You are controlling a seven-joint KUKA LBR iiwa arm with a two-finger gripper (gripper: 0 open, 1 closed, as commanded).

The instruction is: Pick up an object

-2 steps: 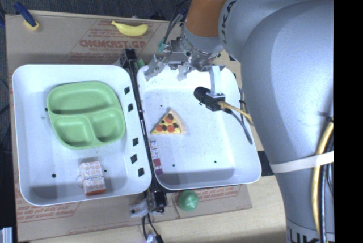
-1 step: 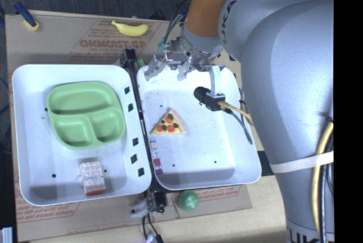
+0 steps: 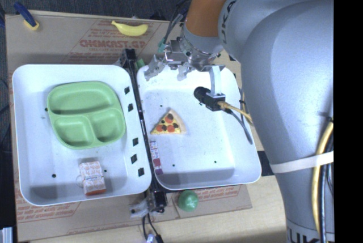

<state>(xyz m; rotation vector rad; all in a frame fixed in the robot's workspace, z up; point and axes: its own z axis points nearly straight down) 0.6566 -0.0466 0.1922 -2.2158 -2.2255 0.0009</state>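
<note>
Gripper [image 3: 168,73]: the two fingers stand spread, with nothing between them. It hangs over the far end of the right bin [image 3: 199,148], up-frame of the pizza slice [image 3: 168,123] and apart from it.

Likeliest target: the pizza slice, the only loose item in this bin. It lies flat on the white floor below the gripper and near the divider between the bins.

Handling (judged): a toy wedge, probably light and stiff. It is thin, so there is little height to catch. Best hold is probably across the two straight edges near mid-length, with the fingertips right down at the floor. The printed top may be slick. A shallow close may skid it toward the divider.

Further out from the slice:
- Green divided tray [image 3: 85,113], to its left in the left bin [image 3: 22,140]. Broad, poor for a two-finger pinch.
- Small wrapped packet [image 3: 92,177], left of the slice and nearer the camera.
- Green ball [image 3: 188,200], below the slice, outside the bins.
- Yellow banana [image 3: 130,27], beyond the slice, on the cardboard.
</note>
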